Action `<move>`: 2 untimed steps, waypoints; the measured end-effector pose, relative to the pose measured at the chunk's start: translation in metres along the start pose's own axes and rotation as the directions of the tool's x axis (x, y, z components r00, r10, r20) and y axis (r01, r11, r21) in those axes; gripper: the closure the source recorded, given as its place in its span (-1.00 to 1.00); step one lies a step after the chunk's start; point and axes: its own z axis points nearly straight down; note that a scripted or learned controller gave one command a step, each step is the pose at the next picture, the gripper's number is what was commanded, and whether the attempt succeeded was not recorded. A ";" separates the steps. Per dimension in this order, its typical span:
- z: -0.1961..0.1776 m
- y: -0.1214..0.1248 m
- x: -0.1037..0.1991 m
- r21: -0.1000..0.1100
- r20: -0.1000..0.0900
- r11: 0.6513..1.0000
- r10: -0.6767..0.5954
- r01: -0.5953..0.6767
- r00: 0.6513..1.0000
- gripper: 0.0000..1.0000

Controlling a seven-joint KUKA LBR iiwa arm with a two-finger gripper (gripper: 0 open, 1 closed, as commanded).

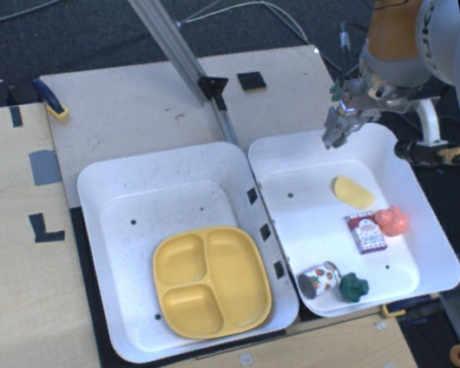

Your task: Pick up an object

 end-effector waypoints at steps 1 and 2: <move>0.008 -0.002 0.053 0.003 0.000 1.000 -0.002 0.002 1.000 1.00; 0.014 -0.009 0.100 0.004 0.000 1.000 -0.001 0.001 1.000 1.00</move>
